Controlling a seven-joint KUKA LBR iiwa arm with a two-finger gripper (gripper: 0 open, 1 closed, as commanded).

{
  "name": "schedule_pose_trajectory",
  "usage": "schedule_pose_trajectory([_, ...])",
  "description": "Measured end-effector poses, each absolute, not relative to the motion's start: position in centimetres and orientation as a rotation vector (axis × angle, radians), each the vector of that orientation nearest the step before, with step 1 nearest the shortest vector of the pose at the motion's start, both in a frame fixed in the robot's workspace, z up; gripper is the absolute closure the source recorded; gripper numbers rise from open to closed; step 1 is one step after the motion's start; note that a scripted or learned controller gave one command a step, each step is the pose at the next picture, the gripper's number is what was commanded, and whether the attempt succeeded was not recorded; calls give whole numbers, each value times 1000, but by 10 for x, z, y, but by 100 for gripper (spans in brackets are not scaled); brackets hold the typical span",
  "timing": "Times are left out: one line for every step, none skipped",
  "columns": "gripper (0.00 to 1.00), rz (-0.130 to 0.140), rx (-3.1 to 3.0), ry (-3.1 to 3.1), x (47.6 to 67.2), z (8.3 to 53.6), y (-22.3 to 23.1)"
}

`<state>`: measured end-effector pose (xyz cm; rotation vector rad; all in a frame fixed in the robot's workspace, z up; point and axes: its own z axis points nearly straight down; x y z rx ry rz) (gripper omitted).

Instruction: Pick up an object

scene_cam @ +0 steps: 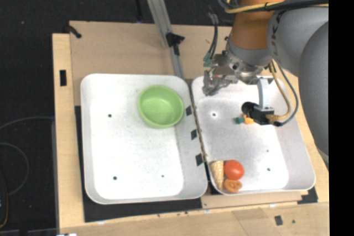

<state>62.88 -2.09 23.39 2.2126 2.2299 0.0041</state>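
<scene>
1. Nearest the camera, a red tomato-like piece [234,169] sits in the right bin's [287,171] front-left corner, a tan wedge [217,171] touching it; both unlifted.
2. Left of that bin, the green bowl [161,106] rests in the left bin [105,174].
3. My claw [213,84] hangs over the right bin's back-left corner. I cannot tell its state; I judge the pick still ahead.

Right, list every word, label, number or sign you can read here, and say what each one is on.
None: no readable text anywhere.
The green bowl, both white bins and the arm carry no legible lettering.
The small black marks on the bench are too small to tell whether they are labels.
</scene>
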Motion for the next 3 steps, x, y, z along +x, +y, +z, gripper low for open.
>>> schedule_pose_trajectory([100, 2, 2213, 2229, 643, 226, 31])
schedule_pose_trajectory([100, 6, 2212, 2230, 660, 244, 87])
schedule_pose_trajectory([0, -2, 2216, 2225, 659, 243, 82])
